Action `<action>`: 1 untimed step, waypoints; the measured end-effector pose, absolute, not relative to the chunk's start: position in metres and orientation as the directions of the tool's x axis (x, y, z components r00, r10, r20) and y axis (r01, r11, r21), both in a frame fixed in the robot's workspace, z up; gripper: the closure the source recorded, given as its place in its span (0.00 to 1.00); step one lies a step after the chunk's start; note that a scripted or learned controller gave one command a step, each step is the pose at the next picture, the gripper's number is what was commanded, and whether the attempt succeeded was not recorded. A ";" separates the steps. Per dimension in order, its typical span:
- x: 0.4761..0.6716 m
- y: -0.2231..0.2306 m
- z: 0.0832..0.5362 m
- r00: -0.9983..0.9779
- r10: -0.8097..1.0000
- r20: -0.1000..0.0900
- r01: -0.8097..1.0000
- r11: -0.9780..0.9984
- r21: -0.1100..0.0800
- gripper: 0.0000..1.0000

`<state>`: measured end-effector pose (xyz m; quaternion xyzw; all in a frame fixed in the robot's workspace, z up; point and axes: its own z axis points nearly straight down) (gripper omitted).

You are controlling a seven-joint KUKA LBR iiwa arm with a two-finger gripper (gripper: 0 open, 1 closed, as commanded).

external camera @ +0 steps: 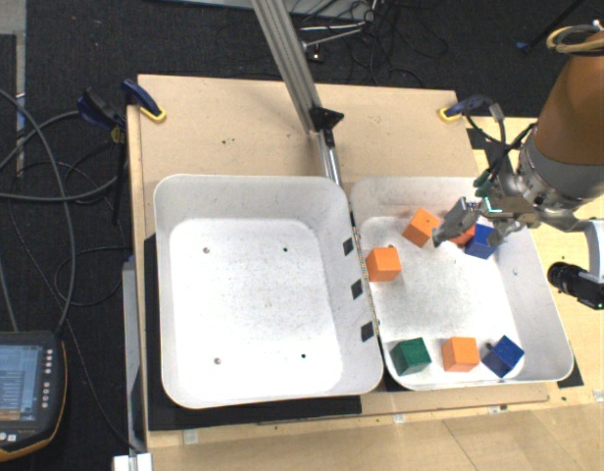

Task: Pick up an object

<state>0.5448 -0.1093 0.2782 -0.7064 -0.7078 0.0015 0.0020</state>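
Observation:
My gripper [458, 225] hangs low over the far part of the right bin [537, 292], reaching in from the right. It sits between an orange cube [421, 229] on its left and a blue cube [481, 241] on its right. A small red-orange piece [467, 235] shows just beneath it, partly hidden by the gripper body. Another orange cube [383, 263] lies farther left near the bin's wall. Along the bin's near edge sit a green cube [412, 354], an orange cube [461, 353] and a blue cube [503, 355].
The left bin [184, 263] lies beside the right one. A slanted metal pole [292, 57] runs from the top down to the gap between the bins. Blue-and-yellow clamps [142, 101] grip the board's far corners. A tablet [23, 391] lies at the lower left.

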 end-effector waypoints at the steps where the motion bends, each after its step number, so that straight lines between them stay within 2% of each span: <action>1: 0.545 -0.110 0.280 0.000 1.000 0.000 1.000 0.000 0.000 0.00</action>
